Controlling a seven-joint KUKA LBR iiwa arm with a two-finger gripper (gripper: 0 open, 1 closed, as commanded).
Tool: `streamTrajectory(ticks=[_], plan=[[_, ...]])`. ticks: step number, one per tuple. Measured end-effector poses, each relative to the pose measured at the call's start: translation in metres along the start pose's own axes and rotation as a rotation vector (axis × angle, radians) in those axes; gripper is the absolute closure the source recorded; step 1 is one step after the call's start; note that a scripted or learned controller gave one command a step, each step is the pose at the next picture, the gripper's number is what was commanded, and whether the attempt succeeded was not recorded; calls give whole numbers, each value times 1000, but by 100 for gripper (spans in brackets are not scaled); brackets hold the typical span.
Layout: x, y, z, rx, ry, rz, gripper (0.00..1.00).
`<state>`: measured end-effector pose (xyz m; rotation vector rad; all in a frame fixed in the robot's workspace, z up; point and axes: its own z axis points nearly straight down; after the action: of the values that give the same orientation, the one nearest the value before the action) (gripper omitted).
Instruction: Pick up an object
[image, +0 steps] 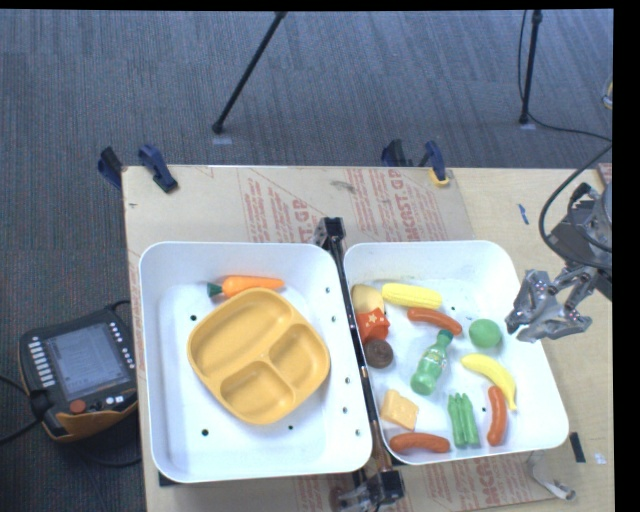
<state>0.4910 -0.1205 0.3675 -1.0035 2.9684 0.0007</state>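
My gripper (545, 308) hangs over the right rim of the right bin (470, 255), its fingers spread open with nothing between them. Just left of it in that bin lies a green lime (485, 333). A banana (490, 375) lies below the lime. Further left are a green bottle (430, 365), a sausage (434, 320), a yellow corn cob (412, 295), a red piece (373, 325) and a brown disc (378, 352). Near the front lie a cheese wedge (400, 410), green beans (461, 418) and two more sausages (497, 415) (420, 442).
The left bin (165, 400) holds a yellow divided plate (258, 355) and a carrot (250, 285) behind it. A pale potato (365, 297) sits at the right bin's left wall. A teach pendant (78, 370) lies off the bench at left. Clamps (157, 165) grip the board's far edge.
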Motion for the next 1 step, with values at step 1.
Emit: streamTrajectory(ticks=[1], plan=[[-1,-1,-10,1,-4,7,100]])
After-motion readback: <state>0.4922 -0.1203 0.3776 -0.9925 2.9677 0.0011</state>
